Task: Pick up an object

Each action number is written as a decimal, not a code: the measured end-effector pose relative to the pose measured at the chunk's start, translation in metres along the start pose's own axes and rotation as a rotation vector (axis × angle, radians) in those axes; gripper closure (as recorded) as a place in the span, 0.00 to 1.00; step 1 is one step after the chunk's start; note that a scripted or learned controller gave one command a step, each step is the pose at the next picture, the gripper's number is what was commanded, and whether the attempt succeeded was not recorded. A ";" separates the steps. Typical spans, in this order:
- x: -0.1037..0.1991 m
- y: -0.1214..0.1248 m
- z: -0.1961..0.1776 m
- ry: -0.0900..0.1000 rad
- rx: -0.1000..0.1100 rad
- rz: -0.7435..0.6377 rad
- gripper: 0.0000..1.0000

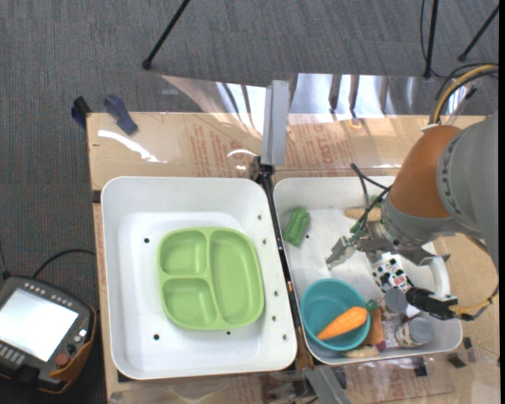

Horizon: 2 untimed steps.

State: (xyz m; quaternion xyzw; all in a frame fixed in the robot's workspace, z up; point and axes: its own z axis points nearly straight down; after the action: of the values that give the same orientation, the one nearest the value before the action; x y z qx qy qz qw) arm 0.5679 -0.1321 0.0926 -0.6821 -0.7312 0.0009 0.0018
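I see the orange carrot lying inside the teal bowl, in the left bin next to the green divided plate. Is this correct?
Not quite. The camera view shows the carrot inside the teal bowl, but in the right bin; the green divided plate lies in the left bin.

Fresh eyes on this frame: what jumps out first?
The green divided plate sits alone in the left bin. In the right bin, a teal bowl at the near edge holds an orange carrot, with a small green object near the divider. The grey arm with its orange band reaches in from the right, its gripper low over the right bin's middle.
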 end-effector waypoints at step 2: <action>0.049 -0.087 0.004 -0.001 -0.009 0.285 0.00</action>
State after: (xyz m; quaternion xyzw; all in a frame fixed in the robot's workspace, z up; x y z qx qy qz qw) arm 0.4780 -0.0892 0.0885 -0.7790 -0.6270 -0.0017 -0.0019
